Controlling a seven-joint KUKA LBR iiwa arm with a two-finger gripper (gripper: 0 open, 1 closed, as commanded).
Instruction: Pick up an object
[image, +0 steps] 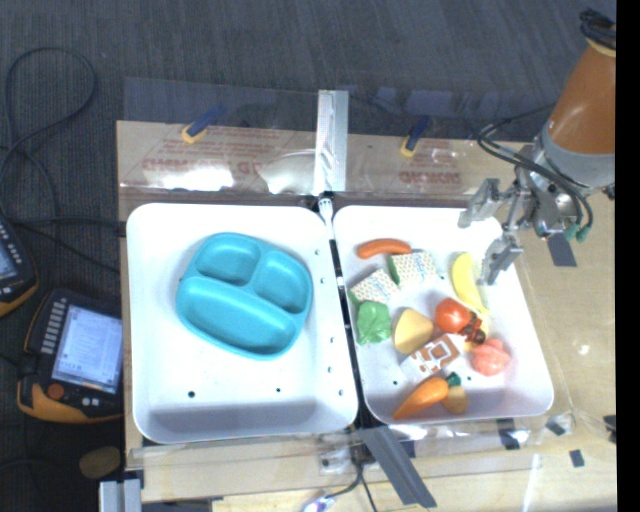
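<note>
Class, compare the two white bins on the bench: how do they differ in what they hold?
The left bin holds one item, a blue divided plate; the right bin holds many small toy foods, such as a banana and a carrot. Both are shallow, white and side by side.

You see the gripper (495, 232) hanging open over the right bin's (530, 395) far right corner, just beside the banana (465, 279). Toy foods crowd that bin; the left bin (160, 400) holds a blue divided plate (244, 293).
</note>
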